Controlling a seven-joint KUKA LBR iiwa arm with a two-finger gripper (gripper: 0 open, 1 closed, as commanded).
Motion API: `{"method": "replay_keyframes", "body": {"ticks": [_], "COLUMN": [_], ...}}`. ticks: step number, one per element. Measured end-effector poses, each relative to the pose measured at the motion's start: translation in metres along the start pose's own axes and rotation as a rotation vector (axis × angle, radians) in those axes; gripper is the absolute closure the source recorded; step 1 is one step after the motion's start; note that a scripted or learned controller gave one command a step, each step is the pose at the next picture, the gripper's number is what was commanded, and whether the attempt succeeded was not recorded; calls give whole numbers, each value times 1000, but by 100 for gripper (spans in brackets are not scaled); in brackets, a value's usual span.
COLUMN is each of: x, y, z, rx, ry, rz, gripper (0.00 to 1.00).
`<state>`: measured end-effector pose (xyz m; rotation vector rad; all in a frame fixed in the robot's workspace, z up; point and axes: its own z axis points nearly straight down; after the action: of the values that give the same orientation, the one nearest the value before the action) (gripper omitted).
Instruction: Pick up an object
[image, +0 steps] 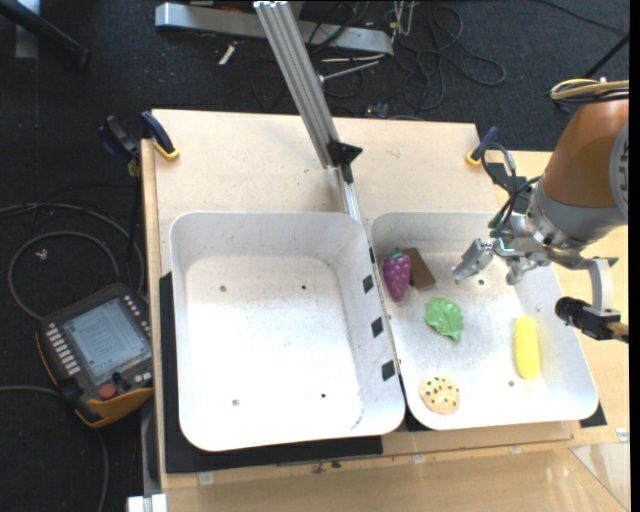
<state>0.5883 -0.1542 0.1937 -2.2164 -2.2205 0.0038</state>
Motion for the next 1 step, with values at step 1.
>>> {"method": "replay_keyframes", "body": {"ticks": [1], "x": [0], "y": [1], "z": [-2], "rx": [-3], "ry": [-1], "rz": [0], "gripper": [0]}}
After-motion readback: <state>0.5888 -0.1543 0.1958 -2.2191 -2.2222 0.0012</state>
